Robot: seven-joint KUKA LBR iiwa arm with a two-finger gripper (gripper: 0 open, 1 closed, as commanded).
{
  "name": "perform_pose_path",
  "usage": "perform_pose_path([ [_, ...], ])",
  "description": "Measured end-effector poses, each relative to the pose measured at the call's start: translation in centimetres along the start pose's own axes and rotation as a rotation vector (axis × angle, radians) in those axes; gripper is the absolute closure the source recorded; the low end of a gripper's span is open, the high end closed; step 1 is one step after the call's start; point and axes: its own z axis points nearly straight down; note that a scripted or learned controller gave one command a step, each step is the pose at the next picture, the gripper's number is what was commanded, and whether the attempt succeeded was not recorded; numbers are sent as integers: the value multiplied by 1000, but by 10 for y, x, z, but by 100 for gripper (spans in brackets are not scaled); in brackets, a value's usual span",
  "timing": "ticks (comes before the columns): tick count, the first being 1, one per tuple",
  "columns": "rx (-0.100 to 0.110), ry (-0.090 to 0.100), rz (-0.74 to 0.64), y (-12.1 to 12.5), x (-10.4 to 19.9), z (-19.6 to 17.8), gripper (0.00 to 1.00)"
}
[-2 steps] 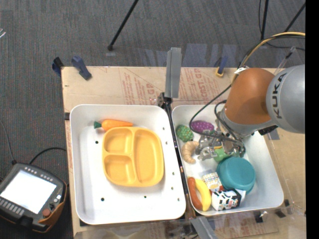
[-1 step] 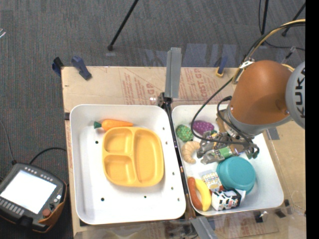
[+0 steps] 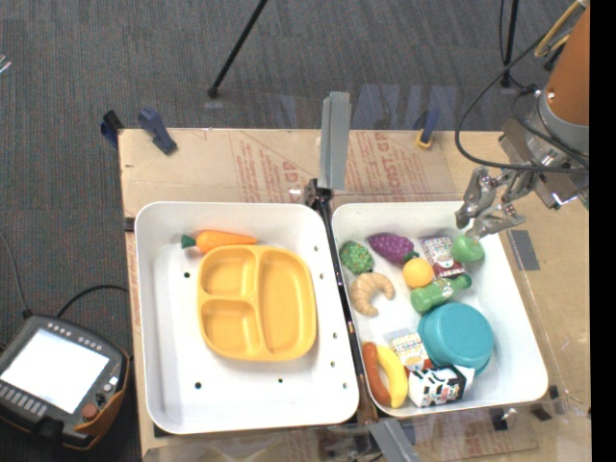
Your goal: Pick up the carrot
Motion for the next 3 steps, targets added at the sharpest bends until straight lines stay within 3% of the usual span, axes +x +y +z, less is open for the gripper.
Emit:
perform_pose_path([
  [1, 1, 4, 8, -55, 77, -91, 100],
  [2, -12, 15, -31, -68, 90, 36, 100],
  [3, -17, 19, -113, -52, 128, 139, 100],
])
